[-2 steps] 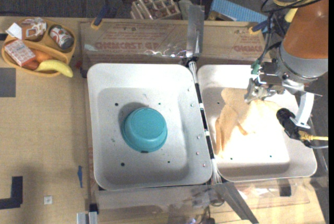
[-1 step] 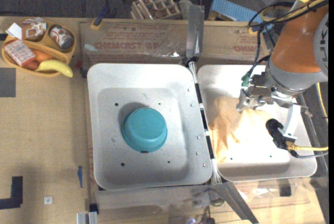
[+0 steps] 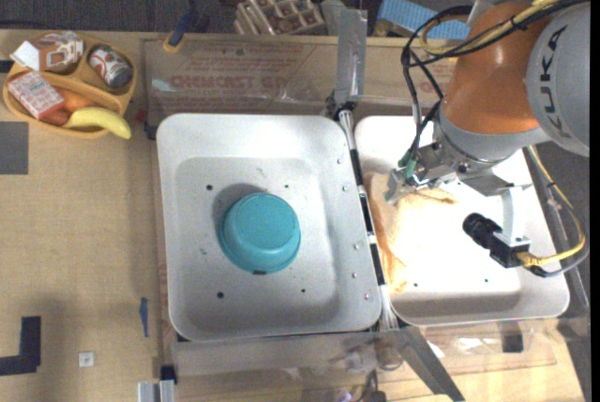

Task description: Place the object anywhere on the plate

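A teal round plate (image 3: 261, 231) sits in the middle of the left white bin (image 3: 187, 156). A pale tan, flat, soft-looking object (image 3: 396, 236) lies along the left side of the right bin (image 3: 534, 297), its upper end reaching up under the gripper. My gripper (image 3: 411, 180) hangs below the orange wrist band (image 3: 492, 77), low over that upper end, right of the divider between the bins. The wrist hides where the gripper meets the object, so I cannot tell whether they touch.
A black fitting with a yellow cable (image 3: 495, 239) hangs over the right bin. A yellow tray with a banana and food packs (image 3: 70, 96) sits at the far left of the bench. Cardboard and clutter lie behind the bins.
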Robot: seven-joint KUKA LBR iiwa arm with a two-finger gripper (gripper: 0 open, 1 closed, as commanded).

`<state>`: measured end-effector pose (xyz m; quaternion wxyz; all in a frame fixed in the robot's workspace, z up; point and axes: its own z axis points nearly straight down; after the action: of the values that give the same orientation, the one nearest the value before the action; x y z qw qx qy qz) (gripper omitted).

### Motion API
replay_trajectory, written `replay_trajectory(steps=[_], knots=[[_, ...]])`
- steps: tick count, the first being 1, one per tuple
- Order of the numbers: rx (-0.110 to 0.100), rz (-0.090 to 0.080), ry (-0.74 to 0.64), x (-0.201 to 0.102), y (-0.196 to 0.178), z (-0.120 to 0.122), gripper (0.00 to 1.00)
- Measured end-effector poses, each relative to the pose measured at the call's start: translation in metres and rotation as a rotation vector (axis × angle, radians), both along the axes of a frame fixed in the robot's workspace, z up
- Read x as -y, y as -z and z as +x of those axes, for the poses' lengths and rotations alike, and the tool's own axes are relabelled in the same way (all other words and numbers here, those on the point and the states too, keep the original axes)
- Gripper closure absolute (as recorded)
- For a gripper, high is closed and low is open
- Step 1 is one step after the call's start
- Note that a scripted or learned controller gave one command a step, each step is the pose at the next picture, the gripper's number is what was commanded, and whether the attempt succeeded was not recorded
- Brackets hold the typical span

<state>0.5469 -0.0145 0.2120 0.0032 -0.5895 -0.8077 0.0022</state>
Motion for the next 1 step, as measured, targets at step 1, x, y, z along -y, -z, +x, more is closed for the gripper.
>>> replay_trajectory(steps=[1], knots=[[0.004,0.001,-0.395,-0.0472,0.0074,0.0134,1.00]])
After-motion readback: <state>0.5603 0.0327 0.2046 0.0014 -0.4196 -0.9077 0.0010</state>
